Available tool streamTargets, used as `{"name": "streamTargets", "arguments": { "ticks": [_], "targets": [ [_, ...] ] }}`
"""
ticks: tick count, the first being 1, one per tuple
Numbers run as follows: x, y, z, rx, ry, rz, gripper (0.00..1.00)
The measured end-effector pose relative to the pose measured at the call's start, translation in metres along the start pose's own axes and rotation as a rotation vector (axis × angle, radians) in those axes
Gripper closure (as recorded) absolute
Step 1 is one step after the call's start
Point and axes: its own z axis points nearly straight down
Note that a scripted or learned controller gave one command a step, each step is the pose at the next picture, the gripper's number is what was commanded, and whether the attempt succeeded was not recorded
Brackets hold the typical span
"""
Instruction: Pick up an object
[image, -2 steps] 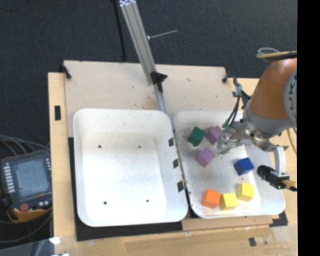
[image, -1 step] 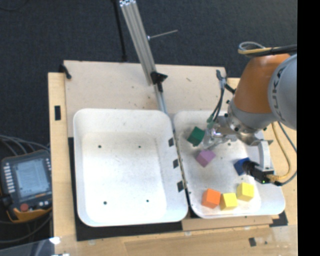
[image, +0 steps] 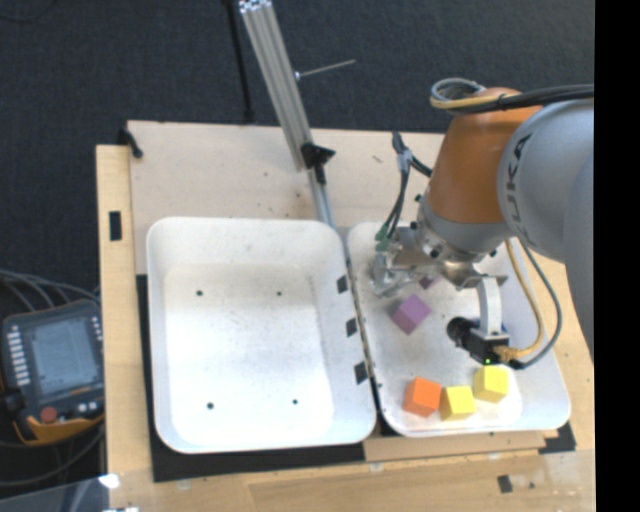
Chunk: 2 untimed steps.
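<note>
A purple block (image: 410, 314) is seen in the right bin (image: 545, 405), in its upper left part, just below the gripper (image: 388, 280). The block is roughly cube-shaped, so no clear long axis can be made out; it is turned so that its corners point up, down and sideways in the frame, like a diamond, rather than lying square to the bin's walls. Whether the block is touched by the gripper cannot be told, and it is not seen between the fingers; how far the gripper is open cannot be told either, since its tip is masked by the wrist and cabling. Three more blocks are gathered along the near edge of the same bin: an orange block (image: 422, 396) furthest left, a yellow block (image: 458, 401) just beside it, and a second yellow block (image: 491, 383) just to the right and slightly higher, close to the first. These three lie well apart from the purple one. The grey arm (image: 560, 170), with its orange band, is reached in from the right over the upper part of the right bin. The left bin (image: 250, 235) is set beside the right one, their walls nearly touching, and both are borne on a wooden bench (image: 200, 170). A slanted metal rail (image: 285, 90) is fixed at the back of the bench, and a handheld control pendant (image: 55, 365) lies off the bench to the left.
</note>
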Motion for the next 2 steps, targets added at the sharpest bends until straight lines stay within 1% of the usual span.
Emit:
{"name": "streamTargets", "arguments": {
  "ticks": [1, 2],
  "targets": [
    [0.050, 0.024, 0.002, 0.001, 0.000, 0.000, 1.00],
    [0.096, 0.041, -0.004, 0.001, 0.000, 0.001, 1.00]
  ]
}}
